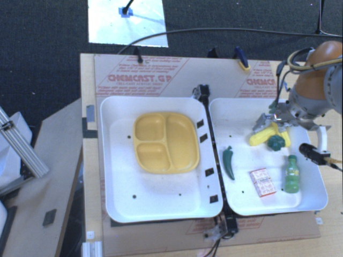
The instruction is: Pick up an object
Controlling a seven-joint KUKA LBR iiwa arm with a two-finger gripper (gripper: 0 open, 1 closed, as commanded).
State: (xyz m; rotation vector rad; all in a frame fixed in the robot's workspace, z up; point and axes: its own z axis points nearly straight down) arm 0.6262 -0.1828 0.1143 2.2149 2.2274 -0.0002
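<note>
Lying in the right bin (308, 201) — perhaps five objects; one yellow tray (165, 142) left.

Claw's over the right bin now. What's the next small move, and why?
Probably a short, straight descent onto the yellow corn toy. The claw sits at the corn's upper end with a dark green toy touching it, so a slight nudge left along the corn first may avoid catching both.

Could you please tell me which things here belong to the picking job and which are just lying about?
Belonging to the job:
gripper, low in the right bin
yellow corn toy
dark green toy
green pepper
green bottle
small red and white box

Just lying about:
yellow divided plate in the left bin
blue clamp
</note>
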